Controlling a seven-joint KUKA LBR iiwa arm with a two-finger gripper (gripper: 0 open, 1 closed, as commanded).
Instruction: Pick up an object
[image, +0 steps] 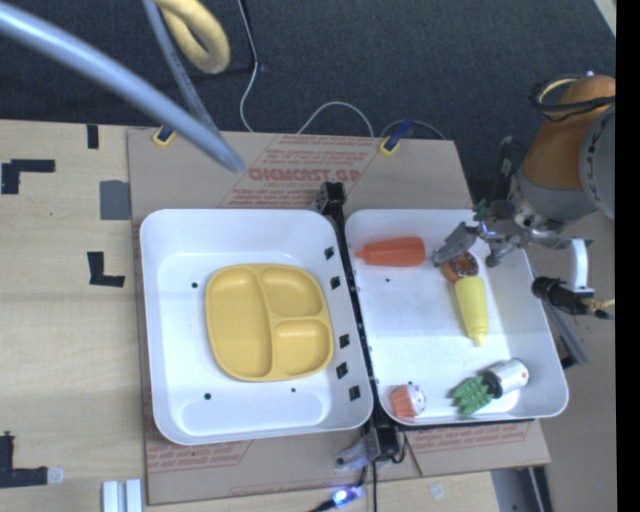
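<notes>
The right bin (520, 330) holds an orange carrot (392, 252) near its far edge, a yellow corn cob (472, 307) with a brown end, a green and white toy (486, 386) near the front right, and a small orange and white piece (405, 400) at the front left. My gripper (470, 245) hangs over the far right part of this bin, its fingers spread on either side of the corn cob's brown top end (460, 266). Nothing is held between them.
The left bin (170, 400) carries a yellow divided plate (268, 322). A black divider (345, 310) runs between the two bins. Cables lie on the cardboard beyond the bins. The grey and orange arm (570, 150) stands at the right edge.
</notes>
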